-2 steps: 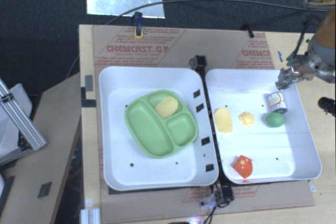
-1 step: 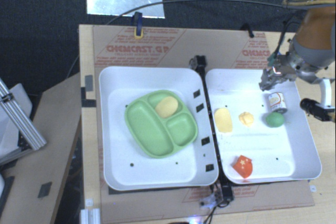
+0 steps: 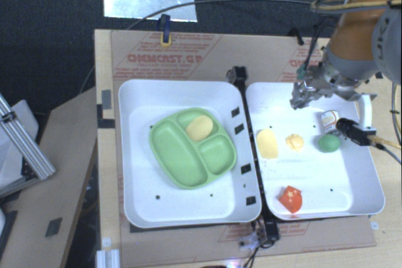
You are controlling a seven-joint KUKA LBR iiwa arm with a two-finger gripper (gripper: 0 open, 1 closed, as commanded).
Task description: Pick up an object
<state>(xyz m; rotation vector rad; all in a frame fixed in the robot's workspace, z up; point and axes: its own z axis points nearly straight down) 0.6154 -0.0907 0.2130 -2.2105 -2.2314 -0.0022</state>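
Two shallow white bins sit side by side on a brown board in the middle of the frame. The left bin [image 3: 135, 154] holds a green divided plate [image 3: 191, 147], tilted on the diagonal, and a yellow lemon-like piece [image 3: 200, 127] lies in the plate's upper small compartment.

The right bin [image 3: 364, 188] carries the loose items. A pale yellow oblong piece [image 3: 267, 143] lies near its left wall, just right of the seam between the bins. A smaller yellow lump [image 3: 294, 142] sits beside it, apart from it. Further right is a green ball-like object [image 3: 328, 143], and just above that a small white packet with an orange mark [image 3: 328, 120]. A red wedge-shaped object [image 3: 290, 198] lies near the lower edge of this bin, well apart from the rest.

The grey arm with its orange band enters from the upper right — its gripper [image 3: 302, 99] hangs over the upper part of the right bin, above and to the right of the two yellow pieces. Nothing shows between the fingers, and whether they stand spread or closed I cannot tell — the tips are too dark and small.
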